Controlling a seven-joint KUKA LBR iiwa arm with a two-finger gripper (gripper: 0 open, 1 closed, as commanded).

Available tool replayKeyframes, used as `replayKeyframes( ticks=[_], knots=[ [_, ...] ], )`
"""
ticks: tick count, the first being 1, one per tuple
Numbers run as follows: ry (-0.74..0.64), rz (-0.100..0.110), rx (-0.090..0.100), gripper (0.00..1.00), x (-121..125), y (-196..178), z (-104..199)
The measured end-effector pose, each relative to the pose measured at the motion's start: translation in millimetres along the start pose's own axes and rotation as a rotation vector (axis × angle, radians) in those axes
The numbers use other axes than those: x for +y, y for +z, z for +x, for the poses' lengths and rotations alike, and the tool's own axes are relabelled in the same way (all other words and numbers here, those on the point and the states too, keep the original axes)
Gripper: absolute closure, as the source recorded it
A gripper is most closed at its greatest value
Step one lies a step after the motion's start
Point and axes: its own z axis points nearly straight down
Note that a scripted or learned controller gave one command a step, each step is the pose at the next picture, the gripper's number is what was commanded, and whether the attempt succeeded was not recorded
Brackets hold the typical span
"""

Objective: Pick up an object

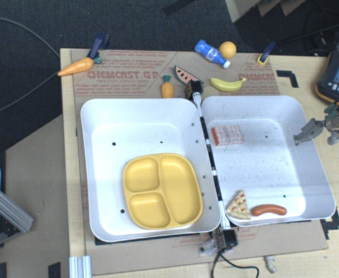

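Sausage [268, 210] lies at five o'clock in the right bin [285, 106], just beside a pizza slice [237, 205]. I judge it light, smooth, apt to roll; grip its middle crosswise. Gripper [304, 133] hovers at three o'clock, state unclear.

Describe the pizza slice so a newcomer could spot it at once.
Start at the right white bin and go to its near left corner, by the seam with the left bin. The toy pizza slice lies there, a small pale triangular wedge with a tan crust edge. The hot dog just to its right is a long reddish sausage, not a wedge.
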Motion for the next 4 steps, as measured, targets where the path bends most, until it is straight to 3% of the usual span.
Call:
replayKeyframes(
  ticks=[2,3,4],
  knots=[
    [-0.001,0.0,0.002,0.0,106,84,97],
    [-0.001,-0.007,0.001,0.0,121,165,109],
    [-0.001,-0.002,0.0,0.0,142,169,113]
  ],
)
